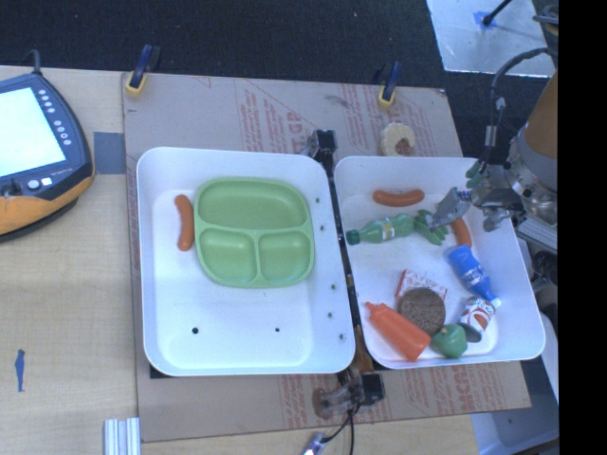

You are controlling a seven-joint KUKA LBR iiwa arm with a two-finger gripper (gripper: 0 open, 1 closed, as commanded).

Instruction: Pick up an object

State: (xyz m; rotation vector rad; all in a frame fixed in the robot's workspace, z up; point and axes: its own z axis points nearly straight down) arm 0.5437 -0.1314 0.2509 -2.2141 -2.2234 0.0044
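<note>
I read the gripper (453,207) as narrowly parted, holding nothing, poised over the green bottle's (396,227) right end. Risk: the orange carrot (461,231), just beside the fingers, may deflect them, causing a miss.

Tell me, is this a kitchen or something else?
Probably a robot test lab, not a kitchen. The wooden bench carries two shallow white plastic bins filled with toy food, like a green plastic bottle. A grey handheld control screen lies beside them, and the arm's tool reaches in.
</note>
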